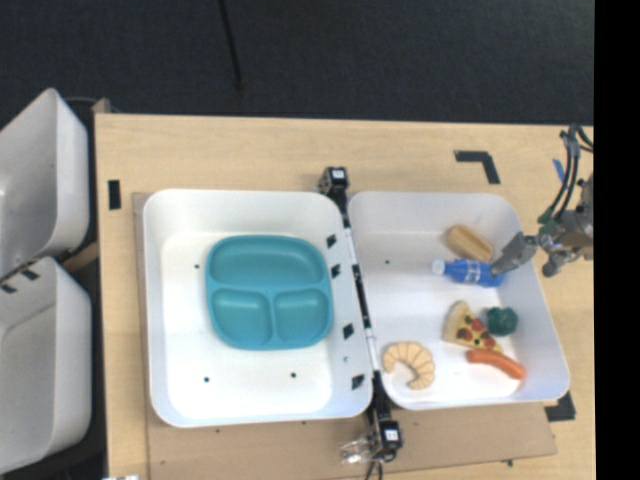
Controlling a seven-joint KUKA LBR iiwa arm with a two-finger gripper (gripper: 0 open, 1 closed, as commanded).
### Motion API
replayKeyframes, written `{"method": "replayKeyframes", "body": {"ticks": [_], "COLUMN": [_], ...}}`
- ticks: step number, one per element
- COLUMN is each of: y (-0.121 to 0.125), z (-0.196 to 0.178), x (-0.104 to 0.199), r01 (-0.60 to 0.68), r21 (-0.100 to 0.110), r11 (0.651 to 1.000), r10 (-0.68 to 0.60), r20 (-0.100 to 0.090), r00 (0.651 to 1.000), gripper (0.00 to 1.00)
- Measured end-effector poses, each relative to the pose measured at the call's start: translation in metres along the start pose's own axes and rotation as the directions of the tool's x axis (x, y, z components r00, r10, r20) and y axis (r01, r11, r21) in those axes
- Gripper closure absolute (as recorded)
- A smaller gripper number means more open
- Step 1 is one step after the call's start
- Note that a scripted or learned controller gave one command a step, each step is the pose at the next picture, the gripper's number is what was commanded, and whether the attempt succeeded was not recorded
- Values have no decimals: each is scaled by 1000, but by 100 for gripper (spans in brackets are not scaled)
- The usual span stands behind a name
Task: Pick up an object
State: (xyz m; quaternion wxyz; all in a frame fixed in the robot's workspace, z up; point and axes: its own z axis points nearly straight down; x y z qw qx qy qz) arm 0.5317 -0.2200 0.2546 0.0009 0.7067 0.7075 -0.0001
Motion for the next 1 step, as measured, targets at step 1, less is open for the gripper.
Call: {"method": "replayKeyframes", "body": {"ticks": [1], "y": [-1], "z": [63], "x": [-2], "r01": [-2], "r21": [5], "r11": [1000], "r10": [2], "r20": [-1], "r00": [1000], "gripper": [0]}}
